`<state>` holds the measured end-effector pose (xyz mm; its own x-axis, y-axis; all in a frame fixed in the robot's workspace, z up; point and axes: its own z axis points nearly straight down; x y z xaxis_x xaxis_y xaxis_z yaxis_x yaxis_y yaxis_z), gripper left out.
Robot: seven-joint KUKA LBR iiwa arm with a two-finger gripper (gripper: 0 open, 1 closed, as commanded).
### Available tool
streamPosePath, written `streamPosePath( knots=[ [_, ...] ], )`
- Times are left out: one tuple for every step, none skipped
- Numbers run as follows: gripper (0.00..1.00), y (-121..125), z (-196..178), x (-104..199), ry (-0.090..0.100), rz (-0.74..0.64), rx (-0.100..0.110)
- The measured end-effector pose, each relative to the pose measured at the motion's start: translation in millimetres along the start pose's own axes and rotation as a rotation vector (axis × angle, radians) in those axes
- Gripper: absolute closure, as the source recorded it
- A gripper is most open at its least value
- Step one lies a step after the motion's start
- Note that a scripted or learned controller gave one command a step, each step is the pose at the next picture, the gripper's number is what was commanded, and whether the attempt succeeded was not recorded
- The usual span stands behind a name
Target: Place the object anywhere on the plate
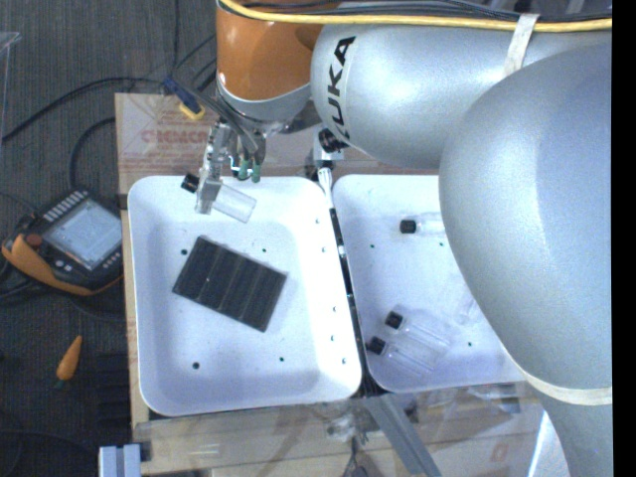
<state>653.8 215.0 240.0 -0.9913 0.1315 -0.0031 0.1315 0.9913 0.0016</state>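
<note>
Dark plate (230, 284) fills left bin's (149, 366) middle; bare floor surrounds it

Single fixed camera, set above the tabletop (127, 127) and angled down.

Both white bins are taken in at a slant, the left bin (149, 366) seen whole and the right bin (373, 202) partly covered by the arm (517, 167), which is brought in from the right and looms large, close to the lens. Floor (60, 28) is seen along the left, beyond the tabletop's edge.
</note>
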Motion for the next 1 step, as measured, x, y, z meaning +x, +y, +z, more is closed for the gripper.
streamPosePath(
  knots=[
    [1.00, 17.2, 24.5, 5.8, 0.002, 0.512, 0.004]
  ],
)
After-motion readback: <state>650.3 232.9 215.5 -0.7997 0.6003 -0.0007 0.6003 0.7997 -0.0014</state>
